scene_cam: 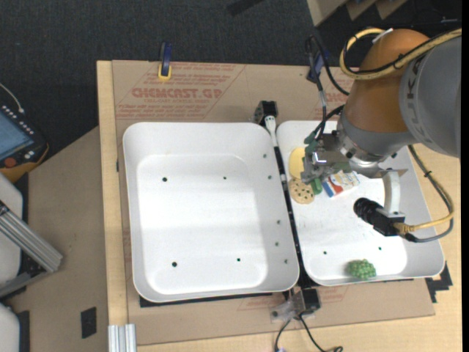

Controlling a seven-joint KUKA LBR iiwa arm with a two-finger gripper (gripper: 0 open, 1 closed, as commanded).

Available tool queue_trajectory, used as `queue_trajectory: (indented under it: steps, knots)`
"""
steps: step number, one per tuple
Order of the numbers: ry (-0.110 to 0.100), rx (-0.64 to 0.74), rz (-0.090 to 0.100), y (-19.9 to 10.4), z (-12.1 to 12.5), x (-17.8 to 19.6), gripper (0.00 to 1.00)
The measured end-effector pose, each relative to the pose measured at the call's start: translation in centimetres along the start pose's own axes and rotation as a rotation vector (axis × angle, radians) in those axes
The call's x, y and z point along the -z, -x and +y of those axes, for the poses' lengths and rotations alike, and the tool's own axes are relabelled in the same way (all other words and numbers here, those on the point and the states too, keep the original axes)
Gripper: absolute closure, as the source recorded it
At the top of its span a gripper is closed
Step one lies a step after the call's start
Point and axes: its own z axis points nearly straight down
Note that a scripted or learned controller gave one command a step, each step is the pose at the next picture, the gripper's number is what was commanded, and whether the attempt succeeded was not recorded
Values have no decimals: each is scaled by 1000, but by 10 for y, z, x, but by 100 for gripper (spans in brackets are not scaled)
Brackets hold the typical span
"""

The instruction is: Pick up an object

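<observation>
Sitting side by side on a brown cardboard sheet, two shallow white bins take up the middle of the frame. Nothing but a few small dark dots marks the floor of the left bin. All the objects lie in the right bin: a yellow piece and a round tan cookie-like disc close to its left wall, a small pack with red and blue stripes just right of them, and a green bumpy lump near the lower rim, well apart from the rest.

Red print on the cardboard reads "CHEMCAST G.P"; the finer lines below it are too small to read.

Reaching in from the upper right, the grey and orange arm hangs over the right bin, and its gripper sits low among the yellow piece, disc and pack. Whether it is open or gripping anything, I cannot tell. A black cylinder with a yellow cable juts out beside it. A blue clamp pins the cardboard's upper edge.
</observation>
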Motion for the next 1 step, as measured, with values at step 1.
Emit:
queue_trajectory:
  steps: [1]
  knots:
    - [4,6,3,-57,-4,68,100]
